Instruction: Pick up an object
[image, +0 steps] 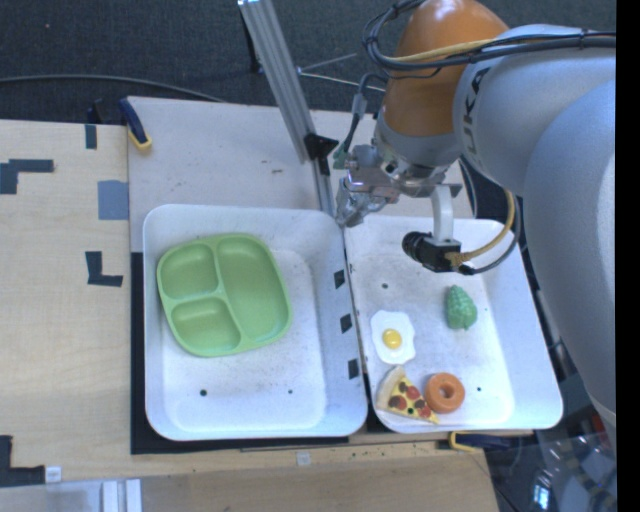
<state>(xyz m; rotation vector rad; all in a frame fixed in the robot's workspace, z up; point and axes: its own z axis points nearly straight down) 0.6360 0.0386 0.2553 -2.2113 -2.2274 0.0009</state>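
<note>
Nearest in the right bin (520, 390), a pizza slice (402, 396) and a donut (445, 392) are lying side by side, with a fried egg (393, 337) and a green vegetable (460, 308) farther back. A green divided plate (222, 293) is sitting in the left bin (170, 400). Farthest, the claw (350, 212) is hovering over the bins' far divide; whether it is clenched, I cannot tell.

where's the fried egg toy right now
The white fried egg toy with yellow yolk lies in the right white bin, near its left wall, above the pizza slice.
</note>
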